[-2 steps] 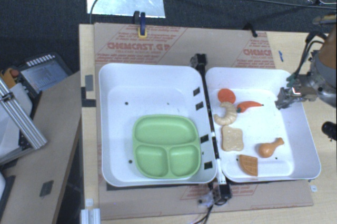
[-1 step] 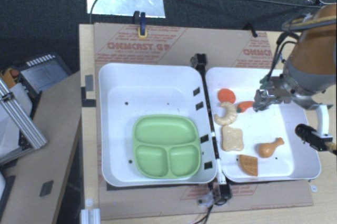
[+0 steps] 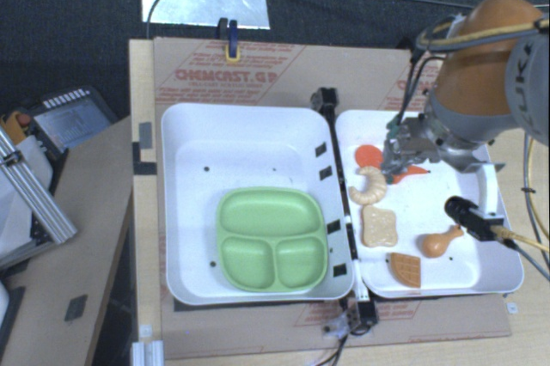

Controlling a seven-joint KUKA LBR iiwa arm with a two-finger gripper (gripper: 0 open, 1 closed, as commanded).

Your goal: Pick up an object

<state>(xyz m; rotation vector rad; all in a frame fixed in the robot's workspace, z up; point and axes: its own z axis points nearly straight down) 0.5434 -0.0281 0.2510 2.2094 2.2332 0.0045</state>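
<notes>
You are looking down on two shallow white bins set side by side on a brown cardboard sheet (image 3: 258, 68). The grey arm with its orange band (image 3: 490, 55) reaches in from the right of the frame, its dark two-finger gripper (image 3: 397, 160) low over the upper left of the right-hand white bin (image 3: 503, 270); whether the tool is open or closed you cannot tell. Just beside the gripper lie a flat orange-red piece (image 3: 369, 155) and a pale curled shrimp-shaped toy (image 3: 370, 185). Below them sit a tan toast-shaped slice (image 3: 379, 226), a golden drumstick-shaped toy (image 3: 439, 241) and an orange waffle-patterned wedge (image 3: 406, 270). The left-hand white bin (image 3: 185, 184) holds a pale green three-compartment plastic tray (image 3: 271, 237).
</notes>
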